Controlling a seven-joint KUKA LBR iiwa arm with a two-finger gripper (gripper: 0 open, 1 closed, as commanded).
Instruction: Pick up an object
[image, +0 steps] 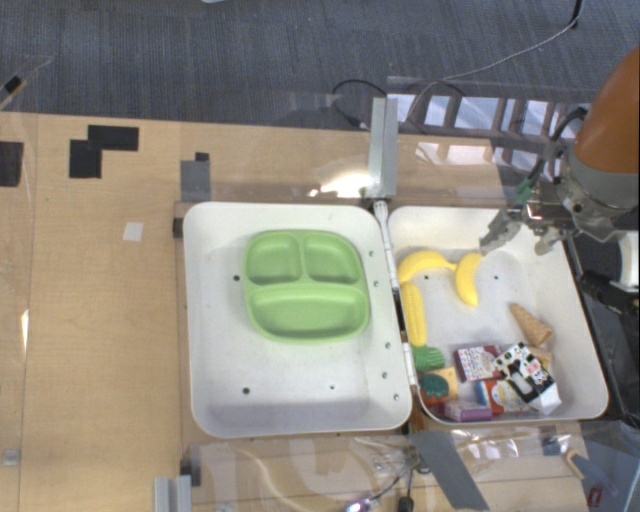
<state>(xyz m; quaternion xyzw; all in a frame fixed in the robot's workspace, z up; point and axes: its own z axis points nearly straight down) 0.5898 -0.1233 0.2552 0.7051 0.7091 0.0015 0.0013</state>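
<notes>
Two white bins share the bench: the left bin (215, 330) holds a green tray (305, 285), the right bin (585, 345) bananas (445, 272) and toys beneath an open, empty gripper (520, 235).

At the centre left of the frame, a light green divided tray (305, 284) lies in the white left bin (215, 330). In the white right bin (590, 370), two yellow bananas (468, 277) sit near a yellow corn cob (413, 313) with a green end. A tan, ridged ice-cream cone (531, 324) lies at the right. Toward the lower right are a black-and-white patterned carton (527, 376) and a red-and-pink box (476, 361). The counter (90, 330) is pale wood with black squares at upper left. The arm (612, 130) shows orange over grey.
</notes>
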